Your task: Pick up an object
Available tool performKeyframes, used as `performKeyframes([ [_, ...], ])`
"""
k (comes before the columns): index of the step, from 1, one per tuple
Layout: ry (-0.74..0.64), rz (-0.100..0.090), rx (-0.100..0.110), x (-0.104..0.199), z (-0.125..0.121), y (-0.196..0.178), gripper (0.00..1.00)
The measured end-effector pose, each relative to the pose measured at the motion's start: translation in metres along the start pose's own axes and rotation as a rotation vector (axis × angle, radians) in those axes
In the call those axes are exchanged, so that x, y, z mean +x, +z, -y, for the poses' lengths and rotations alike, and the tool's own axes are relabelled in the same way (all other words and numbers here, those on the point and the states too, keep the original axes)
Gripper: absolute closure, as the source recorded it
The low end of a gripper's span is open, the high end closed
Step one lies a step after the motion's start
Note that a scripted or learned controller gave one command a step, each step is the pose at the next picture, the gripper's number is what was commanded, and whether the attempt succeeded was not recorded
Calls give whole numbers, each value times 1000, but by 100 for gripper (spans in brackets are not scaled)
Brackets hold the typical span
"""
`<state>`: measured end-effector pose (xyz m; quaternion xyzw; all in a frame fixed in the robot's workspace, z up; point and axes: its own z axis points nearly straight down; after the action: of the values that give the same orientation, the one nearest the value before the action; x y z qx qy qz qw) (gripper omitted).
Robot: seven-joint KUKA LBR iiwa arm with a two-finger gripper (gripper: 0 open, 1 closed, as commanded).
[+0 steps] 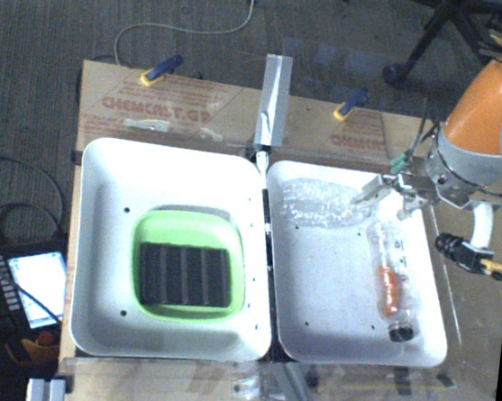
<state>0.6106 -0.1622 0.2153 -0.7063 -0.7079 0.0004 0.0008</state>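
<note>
The gripper (pixel 396 187), jaws' state unclear, is hovering just above the clear bottle (pixel 390 280), whose long axis is running away toward the right bin's (pixel 314 275) near edge.

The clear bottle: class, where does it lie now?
The bottle lies in the right bin, along its right wall, cap toward the near corner, below the end effector.
</note>
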Motion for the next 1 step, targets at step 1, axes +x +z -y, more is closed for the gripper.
performKeyframes([
  [1, -70, -1, -2, -37, 40, 87, 0],
])
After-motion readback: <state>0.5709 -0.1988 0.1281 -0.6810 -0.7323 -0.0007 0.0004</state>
